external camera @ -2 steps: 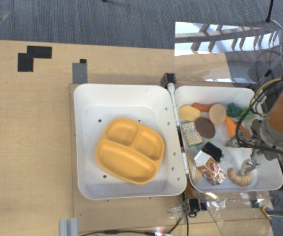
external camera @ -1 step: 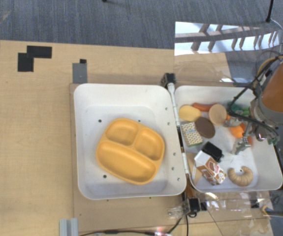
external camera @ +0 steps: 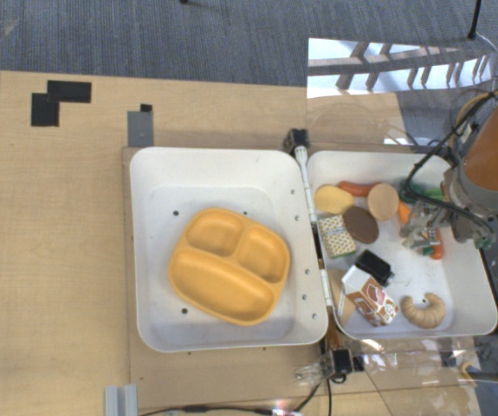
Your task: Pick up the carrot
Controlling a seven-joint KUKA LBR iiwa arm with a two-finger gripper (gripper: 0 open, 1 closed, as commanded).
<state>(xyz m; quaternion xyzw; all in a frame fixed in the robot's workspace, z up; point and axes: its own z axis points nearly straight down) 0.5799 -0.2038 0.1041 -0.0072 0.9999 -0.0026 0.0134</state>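
The carrot [external camera: 356,187], probably light, stiff and slick, lies at the right bin's [external camera: 482,306] upper left; grip mid-body, though I cannot tell the gripper's [external camera: 423,232] state.

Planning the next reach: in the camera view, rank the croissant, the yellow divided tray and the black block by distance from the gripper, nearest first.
From the gripper, in the right bin:
1. Black block, right bin, toward its centre, left of the gripper.
2. Croissant, right bin's near edge; fairly close to the block's distance.
3. Yellow divided tray, in the left bin, clearly farthest.
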